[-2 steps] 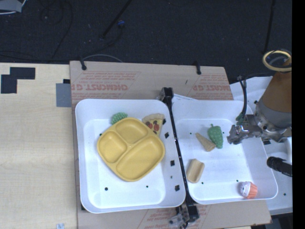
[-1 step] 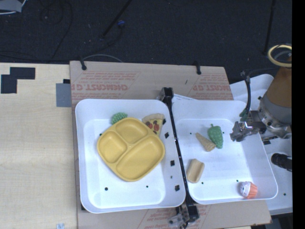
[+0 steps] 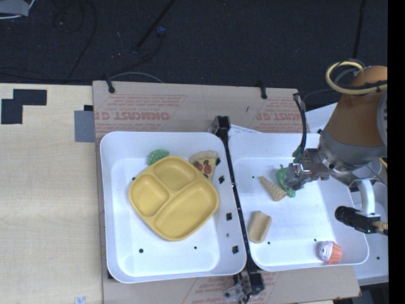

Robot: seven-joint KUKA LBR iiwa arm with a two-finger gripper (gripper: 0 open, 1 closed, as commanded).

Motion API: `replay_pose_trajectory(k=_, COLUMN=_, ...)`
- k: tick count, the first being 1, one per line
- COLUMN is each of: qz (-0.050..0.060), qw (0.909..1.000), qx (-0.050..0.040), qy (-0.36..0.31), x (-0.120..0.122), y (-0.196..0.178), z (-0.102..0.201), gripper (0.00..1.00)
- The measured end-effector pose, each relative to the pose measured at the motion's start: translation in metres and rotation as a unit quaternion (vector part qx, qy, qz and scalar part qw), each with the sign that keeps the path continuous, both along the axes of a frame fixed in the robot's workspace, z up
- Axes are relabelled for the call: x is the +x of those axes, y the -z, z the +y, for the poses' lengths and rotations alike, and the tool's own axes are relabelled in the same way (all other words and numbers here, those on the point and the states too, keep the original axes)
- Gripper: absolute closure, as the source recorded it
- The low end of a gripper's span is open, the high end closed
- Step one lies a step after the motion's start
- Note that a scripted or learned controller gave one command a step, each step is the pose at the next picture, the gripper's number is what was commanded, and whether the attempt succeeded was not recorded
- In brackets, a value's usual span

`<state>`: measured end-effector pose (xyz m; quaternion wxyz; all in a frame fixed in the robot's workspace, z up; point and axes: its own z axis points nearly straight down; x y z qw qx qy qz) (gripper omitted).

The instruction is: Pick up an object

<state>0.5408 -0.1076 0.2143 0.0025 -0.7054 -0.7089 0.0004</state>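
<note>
The arm (image 3: 357,122) is grey with a broad orange band, a yellow cable loop above, and a metal-fingered gripper (image 3: 292,176).

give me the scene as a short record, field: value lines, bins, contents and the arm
left bin: yellow divided plate, green item and pizza slice toy at its far edge
right bin: cone-shaped item, tan block, orange and white item
arm: reaches in from the right
gripper: low over the right bin, at a small green object beside the cone
</note>
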Motion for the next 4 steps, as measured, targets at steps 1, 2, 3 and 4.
replay_pose_trajectory(k=1, qz=0.0, qw=1.0, qx=0.0002, qy=0.0, x=-0.012, y=-0.013, z=0.051, gripper=1.0)
replay_pose_trajectory(k=2, qz=0.001, qw=1.0, qx=-0.0001, qy=0.001, x=-0.025, y=-0.016, z=0.093, gripper=1.0)
replay_pose_trajectory(k=3, qz=0.001, qw=1.0, qx=0.0, qy=0.0, x=-0.041, y=-0.024, z=0.147, gripper=1.0)
replay_pose_trajectory(k=4, qz=0.001, qw=1.0, qx=-0.001, qy=0.0, x=-0.057, y=-0.009, z=0.203, gripper=1.0)
